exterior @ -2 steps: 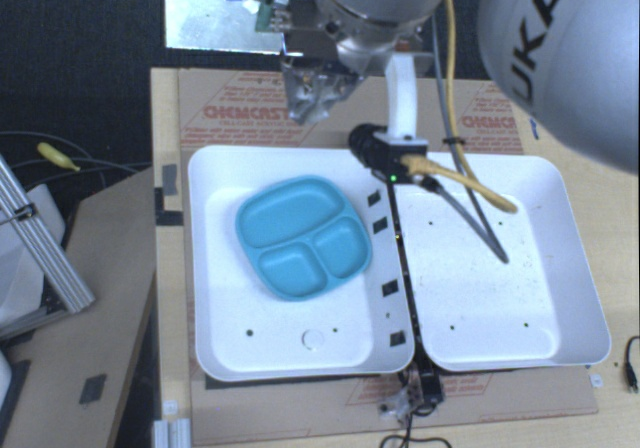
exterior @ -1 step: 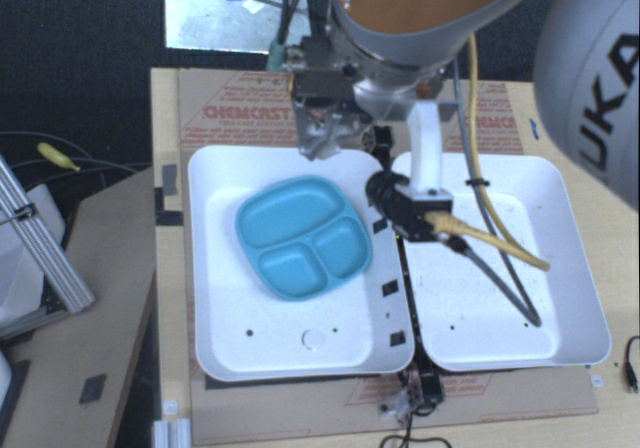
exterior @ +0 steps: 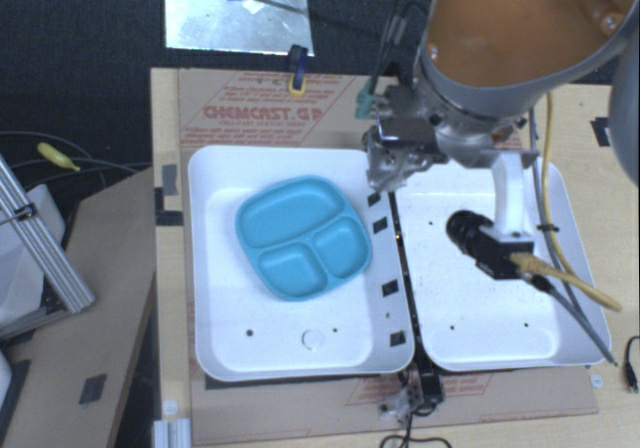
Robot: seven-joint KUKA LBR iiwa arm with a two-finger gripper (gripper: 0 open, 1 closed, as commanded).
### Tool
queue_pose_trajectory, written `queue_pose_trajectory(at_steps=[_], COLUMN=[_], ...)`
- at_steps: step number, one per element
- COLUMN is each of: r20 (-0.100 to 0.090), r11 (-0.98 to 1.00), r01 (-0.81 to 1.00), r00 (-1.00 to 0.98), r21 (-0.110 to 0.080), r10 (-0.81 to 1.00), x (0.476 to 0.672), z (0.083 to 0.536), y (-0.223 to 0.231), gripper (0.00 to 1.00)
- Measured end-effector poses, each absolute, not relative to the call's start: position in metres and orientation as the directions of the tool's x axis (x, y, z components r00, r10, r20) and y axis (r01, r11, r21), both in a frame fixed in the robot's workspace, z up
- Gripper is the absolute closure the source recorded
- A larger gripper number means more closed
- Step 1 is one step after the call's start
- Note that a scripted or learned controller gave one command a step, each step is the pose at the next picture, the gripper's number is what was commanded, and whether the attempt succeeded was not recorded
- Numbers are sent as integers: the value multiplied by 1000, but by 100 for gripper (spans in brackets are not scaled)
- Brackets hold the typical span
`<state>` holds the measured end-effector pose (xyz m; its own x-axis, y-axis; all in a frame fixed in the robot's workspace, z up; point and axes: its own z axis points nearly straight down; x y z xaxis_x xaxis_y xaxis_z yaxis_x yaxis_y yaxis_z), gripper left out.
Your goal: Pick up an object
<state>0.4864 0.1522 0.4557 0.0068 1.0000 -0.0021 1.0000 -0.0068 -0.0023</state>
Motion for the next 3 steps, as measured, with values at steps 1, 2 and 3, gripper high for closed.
queue_pose_trajectory(at_steps=[1,2,3], r20=[2,-1,0], r11=[-5,-2,0], r01=[1000,1000,1000], r00=[5,2,0], r21=[11,-1,-2], r10=[1000,1000,1000], x=[487,486,487], z=[537,489,438], y=[97,69,68], gripper=[100,100,100])
